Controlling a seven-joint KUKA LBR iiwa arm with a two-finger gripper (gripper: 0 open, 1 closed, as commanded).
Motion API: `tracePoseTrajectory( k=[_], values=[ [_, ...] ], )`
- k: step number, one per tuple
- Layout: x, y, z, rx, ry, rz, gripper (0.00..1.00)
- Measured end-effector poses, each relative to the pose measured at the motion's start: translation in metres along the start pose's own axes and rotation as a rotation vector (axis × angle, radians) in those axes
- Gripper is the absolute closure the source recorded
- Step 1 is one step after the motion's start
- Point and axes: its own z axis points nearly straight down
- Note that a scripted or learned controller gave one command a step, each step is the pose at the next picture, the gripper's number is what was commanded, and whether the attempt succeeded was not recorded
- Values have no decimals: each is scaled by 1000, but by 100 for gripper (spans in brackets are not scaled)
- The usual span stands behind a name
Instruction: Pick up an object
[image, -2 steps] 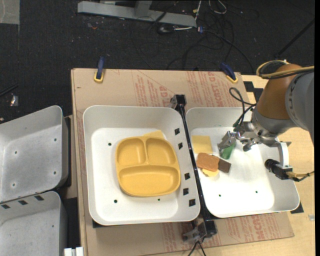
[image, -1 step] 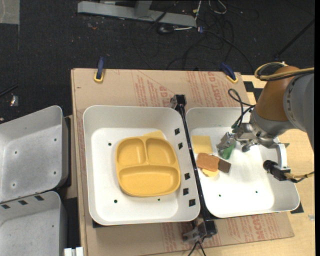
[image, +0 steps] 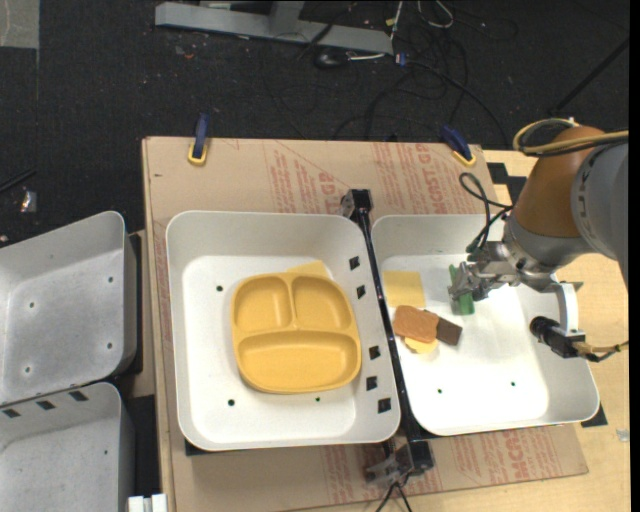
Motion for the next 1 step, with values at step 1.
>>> tracePoseTrajectory(
  k=[1],
  values=[
    [0, -1, -43, -3, 0, -1, 100]
  ],
)
